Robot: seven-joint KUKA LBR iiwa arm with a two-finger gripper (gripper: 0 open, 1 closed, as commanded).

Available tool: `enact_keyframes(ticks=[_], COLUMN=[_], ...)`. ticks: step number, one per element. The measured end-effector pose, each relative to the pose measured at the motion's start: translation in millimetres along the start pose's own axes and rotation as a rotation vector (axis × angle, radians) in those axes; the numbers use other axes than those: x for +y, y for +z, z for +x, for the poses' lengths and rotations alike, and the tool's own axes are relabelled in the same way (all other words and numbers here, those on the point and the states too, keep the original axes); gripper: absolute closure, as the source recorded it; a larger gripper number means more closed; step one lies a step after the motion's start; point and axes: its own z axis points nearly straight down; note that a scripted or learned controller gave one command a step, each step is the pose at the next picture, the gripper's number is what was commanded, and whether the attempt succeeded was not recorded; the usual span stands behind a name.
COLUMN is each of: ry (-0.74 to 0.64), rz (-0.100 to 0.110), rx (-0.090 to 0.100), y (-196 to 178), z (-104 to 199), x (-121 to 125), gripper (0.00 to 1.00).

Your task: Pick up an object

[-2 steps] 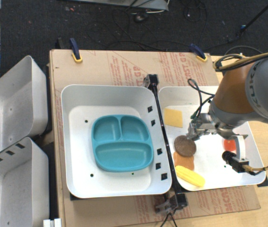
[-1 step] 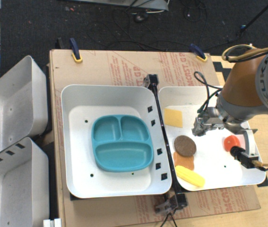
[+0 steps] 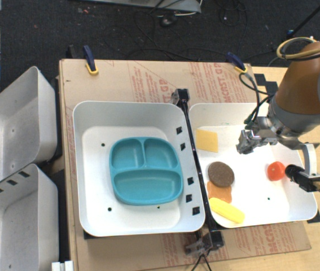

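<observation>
The right bin (image 3: pixel 295 208) holds a pale yellow cheese slice (image 3: pixel 207 140), a brown round cookie (image 3: pixel 221 174), an orange piece (image 3: pixel 220 192) under it, a yellow banana-like piece (image 3: pixel 227 211) and a red ball (image 3: pixel 276 171). My gripper (image 3: pixel 248 142) hangs over the right bin's upper middle, to the right of the cheese slice and above the cookie. I see nothing between its fingers. A teal divided plate (image 3: pixel 146 170) lies in the left bin (image 3: pixel 86 151).
The arm reaches in from the right over the right bin's far corner. A black divider (image 3: pixel 191 151) runs between the bins. Two spare white bins (image 3: pixel 13 151) stand off the bench at the left. Blue clamps (image 3: pixel 91 61) hold the board's far edge.
</observation>
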Motion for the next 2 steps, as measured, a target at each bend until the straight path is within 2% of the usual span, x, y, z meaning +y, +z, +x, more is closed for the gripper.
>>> enact_keyframes(ticks=[1,2], ry=[-0.006,-0.006], rz=[0.002,0.002], rx=[0.002,0.003], y=[4.3,-13.8], z=[51.7,101.7], x=[23.6,43.8], gripper=[1.00,1.00])
